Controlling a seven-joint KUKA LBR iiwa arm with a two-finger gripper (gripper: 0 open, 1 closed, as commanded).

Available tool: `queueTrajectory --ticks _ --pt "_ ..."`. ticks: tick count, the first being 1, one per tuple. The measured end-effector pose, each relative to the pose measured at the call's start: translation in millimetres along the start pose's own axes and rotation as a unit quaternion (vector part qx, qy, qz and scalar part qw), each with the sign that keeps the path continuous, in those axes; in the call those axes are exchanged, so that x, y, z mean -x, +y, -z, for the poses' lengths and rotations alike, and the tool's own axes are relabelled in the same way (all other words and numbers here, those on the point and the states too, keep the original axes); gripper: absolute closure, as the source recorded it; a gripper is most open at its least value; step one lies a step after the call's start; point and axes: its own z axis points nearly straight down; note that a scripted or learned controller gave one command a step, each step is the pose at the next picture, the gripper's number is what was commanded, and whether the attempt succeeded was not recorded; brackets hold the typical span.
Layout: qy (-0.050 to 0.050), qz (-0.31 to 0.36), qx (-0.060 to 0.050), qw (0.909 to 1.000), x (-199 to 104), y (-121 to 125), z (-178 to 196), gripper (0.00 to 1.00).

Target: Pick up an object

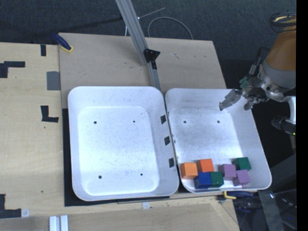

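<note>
Several small blocks lie clustered along the near edge of the right bin (207,129): two orange blocks (189,170) (206,165), a blue block (203,179), a green block (216,178), two purple blocks (228,170) (243,177) and another green block (241,163). My gripper (237,102) hovers over the bin's far right corner, well away from the blocks. It is open with nothing between its fingers. The orange-banded wrist (284,52) rises behind it at the right edge.
The left bin (115,143) sits beside the right one, touching it along the middle. A slanted metal pole (137,28) with a black clamp crosses the bench's far side. A thin cable loop (168,25) lies behind it. A blue-and-yellow item (62,42) rests at the far left.
</note>
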Motion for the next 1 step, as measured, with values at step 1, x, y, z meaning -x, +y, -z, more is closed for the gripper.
queueTrajectory --ticks 1 --pt "-0.001 0.0 0.005 1.0 -32.4 -79.7 196.6 0.0"
